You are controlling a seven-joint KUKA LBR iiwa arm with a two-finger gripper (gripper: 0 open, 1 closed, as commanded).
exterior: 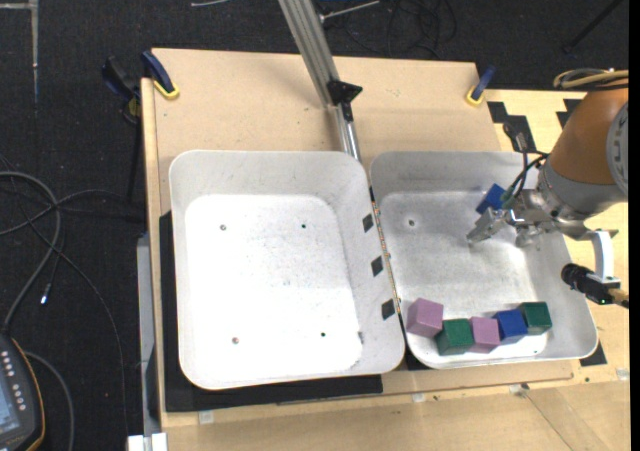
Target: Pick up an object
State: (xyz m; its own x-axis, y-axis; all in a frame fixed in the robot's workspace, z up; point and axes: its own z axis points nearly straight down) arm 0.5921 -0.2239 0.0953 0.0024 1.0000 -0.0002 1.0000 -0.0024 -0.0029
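Note:
Several small blocks lie in a row along the front wall of the right bin point(440, 179): a purple block point(425, 316), a green block point(456, 335), a pink-purple block point(485, 331), a blue block point(512, 324) and another green block point(537, 316). My gripper point(490, 230) reaches in from the right and hangs low over the bin's middle right, well behind the row and touching none of the blocks. A small blue piece point(490, 200) shows just above the gripper. I cannot tell whether it is a loose object or part of the tool.
The left bin point(185, 174) sits beside the right one, with a dividing rim point(372, 239) between them. A metal pole point(305, 24) slants in from the back toward the rim. Clamps point(160, 77) hold the bench's back corners.

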